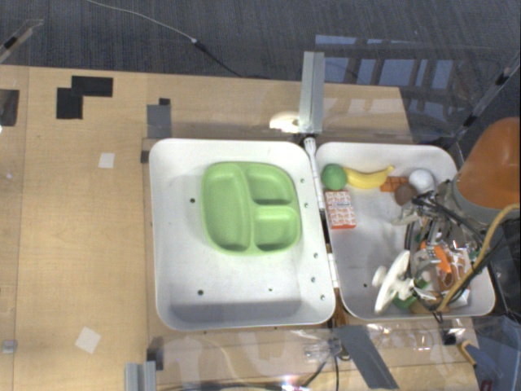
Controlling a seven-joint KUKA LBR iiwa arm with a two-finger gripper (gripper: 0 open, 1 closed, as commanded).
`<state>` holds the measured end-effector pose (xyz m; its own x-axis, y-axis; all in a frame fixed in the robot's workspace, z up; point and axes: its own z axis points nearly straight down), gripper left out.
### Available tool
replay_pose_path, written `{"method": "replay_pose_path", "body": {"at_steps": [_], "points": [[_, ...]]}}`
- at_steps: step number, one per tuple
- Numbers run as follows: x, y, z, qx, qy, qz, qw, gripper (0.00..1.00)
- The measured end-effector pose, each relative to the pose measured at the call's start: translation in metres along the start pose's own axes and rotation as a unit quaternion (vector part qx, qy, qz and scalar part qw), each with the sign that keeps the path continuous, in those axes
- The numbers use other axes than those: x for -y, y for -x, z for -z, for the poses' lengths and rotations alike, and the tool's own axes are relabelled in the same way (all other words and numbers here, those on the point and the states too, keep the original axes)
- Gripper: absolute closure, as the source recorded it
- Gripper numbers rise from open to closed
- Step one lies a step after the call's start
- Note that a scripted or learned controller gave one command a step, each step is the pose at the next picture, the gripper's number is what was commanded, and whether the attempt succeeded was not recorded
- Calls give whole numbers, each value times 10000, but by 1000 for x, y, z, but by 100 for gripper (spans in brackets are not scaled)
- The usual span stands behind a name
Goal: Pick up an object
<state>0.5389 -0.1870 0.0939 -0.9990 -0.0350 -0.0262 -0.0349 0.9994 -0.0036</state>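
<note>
Reaching in from the right, the gripper [396, 287] is seen low in the right bin [366, 255], at its near end; whether its white parts are apart or together cannot be told. A banana [368, 177] lies at the far wall of that bin, with a green ball [333, 176] just left of it, a white ball [421, 179] to its right and a small red-patterned box [340, 208] nearer. A green divided plate [248, 207] sits in the left bin [175, 251]
</note>
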Motion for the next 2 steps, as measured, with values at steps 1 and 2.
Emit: {"method": "replay_pose_path", "body": {"at_steps": [1, 2], "points": [[-22, -3, -2, -29, -15, 599, 9982, 0], [0, 111, -5, -53, 2, 1003, 9949, 0]]}}
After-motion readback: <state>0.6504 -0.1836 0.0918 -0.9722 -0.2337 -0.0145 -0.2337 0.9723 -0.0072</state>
